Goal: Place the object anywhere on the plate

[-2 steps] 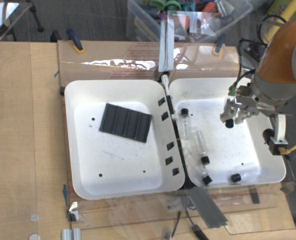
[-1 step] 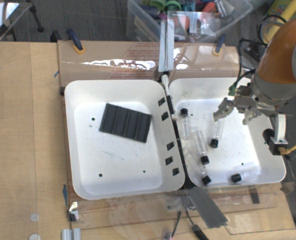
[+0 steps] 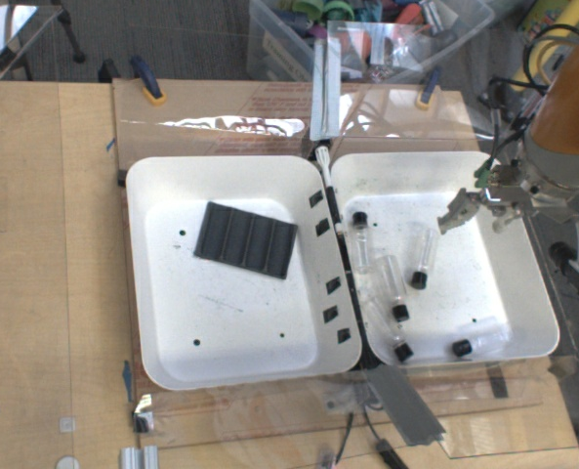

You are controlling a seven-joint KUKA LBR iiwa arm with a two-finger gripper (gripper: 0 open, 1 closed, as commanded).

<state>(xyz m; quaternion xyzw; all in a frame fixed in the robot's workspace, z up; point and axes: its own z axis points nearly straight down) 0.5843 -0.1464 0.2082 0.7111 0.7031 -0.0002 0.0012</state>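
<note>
robot lab: wooden bench (image 3: 35,262), two white bins (image 3: 152,360), clear crate of coloured parts (image 3: 367,8) behind.

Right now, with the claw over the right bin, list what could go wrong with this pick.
1. The clear vials lie bunched together in the right bin, so the claw may nudge neighbours or catch two.
2. They look round and may roll away.
3. The dark ribbed plate sits in the left bin, so a weak grip could drop a vial crossing the divider.

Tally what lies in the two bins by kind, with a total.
Dark ribbed plate, left bin: 1
Clear vials with black caps, right bin: 5 (caps at)
Total: 6
</note>
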